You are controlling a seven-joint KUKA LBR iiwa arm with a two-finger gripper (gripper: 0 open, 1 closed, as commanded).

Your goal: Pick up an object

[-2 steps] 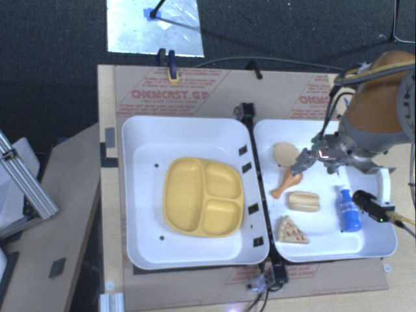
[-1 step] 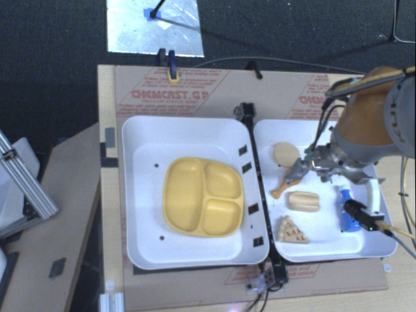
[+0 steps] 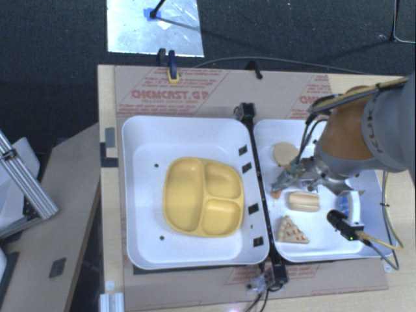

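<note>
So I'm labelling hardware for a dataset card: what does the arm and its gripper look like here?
The arm is a thick, rounded grey body with a broad orange band above the wrist. Thin dark cables loop along its upper side towards the gripper, a small grey metal assembly. No lettering on the arm is legible.

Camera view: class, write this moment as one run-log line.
phase: reaching | tool: low in right bin, above bread roll | nothing gripped | left bin: yellow divided plate

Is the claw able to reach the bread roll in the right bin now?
Probably yes. The claw hangs just left of the bread roll in the right bin, and nothing lies between them.
</note>
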